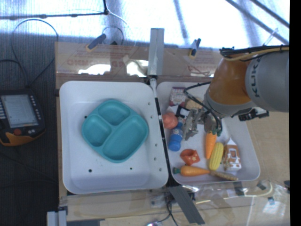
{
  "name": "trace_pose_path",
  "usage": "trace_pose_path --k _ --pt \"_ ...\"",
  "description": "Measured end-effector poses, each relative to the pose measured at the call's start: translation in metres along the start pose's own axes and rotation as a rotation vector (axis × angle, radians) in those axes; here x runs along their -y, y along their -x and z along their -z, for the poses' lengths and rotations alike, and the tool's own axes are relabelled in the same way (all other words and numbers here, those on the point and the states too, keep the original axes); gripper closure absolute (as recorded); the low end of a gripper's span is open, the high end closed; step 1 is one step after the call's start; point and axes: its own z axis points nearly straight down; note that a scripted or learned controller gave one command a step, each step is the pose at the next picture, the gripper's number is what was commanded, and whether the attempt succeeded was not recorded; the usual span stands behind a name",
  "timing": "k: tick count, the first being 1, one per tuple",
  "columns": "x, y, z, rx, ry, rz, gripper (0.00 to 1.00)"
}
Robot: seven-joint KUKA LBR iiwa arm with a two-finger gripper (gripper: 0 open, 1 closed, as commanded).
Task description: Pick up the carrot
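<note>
Toward the right side of the right bin (pixel 254 173) you have the carrot (pixel 209 145): short, orange, green at its upper end, standing roughly lengthwise up the picture, flat on the bin floor.

Touching it on the right: one yellow ear of corn (pixel 216 155), lying parallel.

Just above its green end: the gripper (pixel 200 121), grey metal, pointing down and to the left into the bin. Its fingertips sit near the carrot's top but nothing is pinched between them; you cannot tell from this view whether the fingers are spread or pressed together.

Behind the gripper: the arm (pixel 268 81), grey with an orange band (pixel 230 81), reaching in from the right.

Below the carrot, along the bin's near wall: a second, longer orange vegetable (pixel 195 171), lying crosswise with a tan stem end pointing right.

Left of the carrot: a small red piece (pixel 190 157), a blue bottle (pixel 175 140) and a pinkish round fruit (pixel 170 121), the last near the wall between the bins.

Right of the corn: a small orange-and-white packet (pixel 232 157).

At the bin's far end: a pale printed packet (pixel 177 96), partly under the gripper's cables.

Left bin (pixel 75 173): one teal divided plate (pixel 115 130), three compartments.

Far left, off the bench: a handheld control pad (pixel 19 117) with a screen.
</note>
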Motion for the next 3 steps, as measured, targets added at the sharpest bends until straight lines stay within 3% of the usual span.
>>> trace_pose_path --k 1,2,3 --pt "0.0 0.0 -0.002 0.001 0.0 0.0 0.0" --pt "0.023 -0.084 0.003 0.027 -0.009 0.422 0.0" --pt "0.029 -0.036 -0.001 0.0 0.001 0.029 0.0"
